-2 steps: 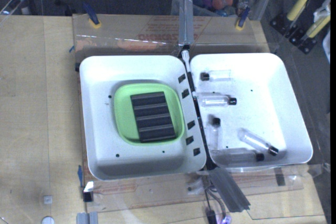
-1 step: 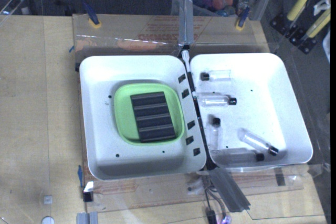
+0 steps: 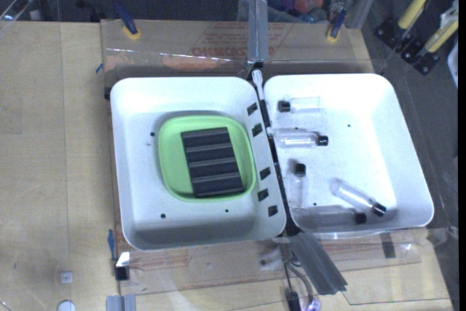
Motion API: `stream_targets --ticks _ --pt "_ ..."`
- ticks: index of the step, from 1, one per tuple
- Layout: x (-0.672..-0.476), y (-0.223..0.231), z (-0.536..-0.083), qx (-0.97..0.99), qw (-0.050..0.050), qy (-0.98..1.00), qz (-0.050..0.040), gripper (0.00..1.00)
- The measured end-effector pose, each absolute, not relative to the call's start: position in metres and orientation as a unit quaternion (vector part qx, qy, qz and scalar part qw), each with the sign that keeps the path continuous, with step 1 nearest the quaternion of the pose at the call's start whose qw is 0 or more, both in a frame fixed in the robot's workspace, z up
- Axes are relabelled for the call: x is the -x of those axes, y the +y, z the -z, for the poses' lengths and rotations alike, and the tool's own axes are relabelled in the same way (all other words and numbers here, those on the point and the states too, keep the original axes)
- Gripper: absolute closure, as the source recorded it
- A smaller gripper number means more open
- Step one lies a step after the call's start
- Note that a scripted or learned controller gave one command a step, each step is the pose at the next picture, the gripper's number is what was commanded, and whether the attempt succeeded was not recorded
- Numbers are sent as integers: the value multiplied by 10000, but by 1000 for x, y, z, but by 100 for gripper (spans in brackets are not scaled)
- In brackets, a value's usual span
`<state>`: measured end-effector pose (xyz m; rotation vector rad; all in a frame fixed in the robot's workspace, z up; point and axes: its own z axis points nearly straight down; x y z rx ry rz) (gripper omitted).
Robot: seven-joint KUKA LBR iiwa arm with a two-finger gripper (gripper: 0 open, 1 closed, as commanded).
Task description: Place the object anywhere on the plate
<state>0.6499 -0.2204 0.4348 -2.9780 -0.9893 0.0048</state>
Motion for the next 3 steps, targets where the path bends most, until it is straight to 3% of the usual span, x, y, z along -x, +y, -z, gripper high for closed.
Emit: stream_targets --ticks 1,3 --pt "-661 -222 -435 9593 -4 -2823 6 0" --pt "-656 -222 -434 9781 13 -2079 -9 0"
